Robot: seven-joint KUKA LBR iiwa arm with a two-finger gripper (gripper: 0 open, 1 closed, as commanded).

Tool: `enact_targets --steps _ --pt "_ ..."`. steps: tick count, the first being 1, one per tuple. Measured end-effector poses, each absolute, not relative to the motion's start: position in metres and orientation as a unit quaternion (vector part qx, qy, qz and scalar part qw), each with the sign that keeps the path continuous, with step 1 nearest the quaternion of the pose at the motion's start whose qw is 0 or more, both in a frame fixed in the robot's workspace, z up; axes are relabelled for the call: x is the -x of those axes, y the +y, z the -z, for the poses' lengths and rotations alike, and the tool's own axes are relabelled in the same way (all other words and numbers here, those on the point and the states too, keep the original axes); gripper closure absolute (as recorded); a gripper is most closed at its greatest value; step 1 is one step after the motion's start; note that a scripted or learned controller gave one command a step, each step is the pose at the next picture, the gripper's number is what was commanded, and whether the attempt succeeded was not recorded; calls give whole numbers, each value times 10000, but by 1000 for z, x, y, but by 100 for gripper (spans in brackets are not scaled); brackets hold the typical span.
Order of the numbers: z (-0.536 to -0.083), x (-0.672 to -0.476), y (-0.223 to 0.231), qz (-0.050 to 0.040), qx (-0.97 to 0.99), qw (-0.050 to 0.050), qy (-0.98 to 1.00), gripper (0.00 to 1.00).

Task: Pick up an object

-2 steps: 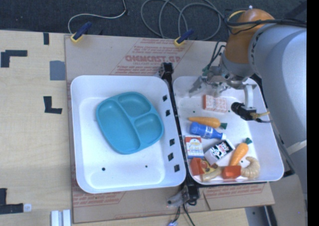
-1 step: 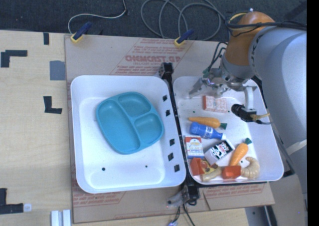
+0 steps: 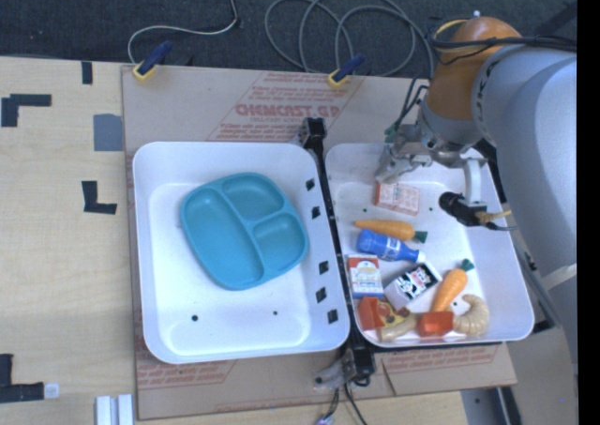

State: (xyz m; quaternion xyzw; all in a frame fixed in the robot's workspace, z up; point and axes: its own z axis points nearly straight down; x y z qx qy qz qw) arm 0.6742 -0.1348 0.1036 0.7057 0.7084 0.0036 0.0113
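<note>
The gripper (image 3: 398, 162) hangs low over the far end of the right bin (image 3: 356, 170), at the end of a grey arm with an orange band. From this angle it cannot be told whether it is open or closed, or whether it has hold of anything.

Just beside the gripper, on its near side, a small red-and-white packet (image 3: 397, 195) lies flat on the bin floor; it is the closest object to the gripper. A little further toward the near end lies a small orange carrot (image 3: 386, 227) with a green tip, and right beside that a blue bottle (image 3: 386, 246) on its side.

Beyond these, well away from the gripper, the near end of the bin is crowded. There are a red-and-white carton (image 3: 365, 275), a black-and-white packet (image 3: 414, 282), a larger carrot (image 3: 450, 289) with a green top, a red block (image 3: 436, 323) and a tan curved piece (image 3: 473, 315).

To the left of the gripper, across the divider between the bins, the left bin (image 3: 150, 226) holds a blue divided plate (image 3: 246, 229) lying flat.

Both bins sit on a cardboard sheet (image 3: 272, 109). Past its far edge, grey cables (image 3: 328, 29) loop on a dark floor.
</note>
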Motion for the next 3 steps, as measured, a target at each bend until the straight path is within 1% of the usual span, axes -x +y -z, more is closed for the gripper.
enact_targets --steps 1,2,3 --pt "-103 -674 -135 -35 -7057 110 7084 0" --pt "-94 -674 -131 -34 -7066 117 7075 0" --pt "-105 -674 -131 -36 -7065 126 7076 100"
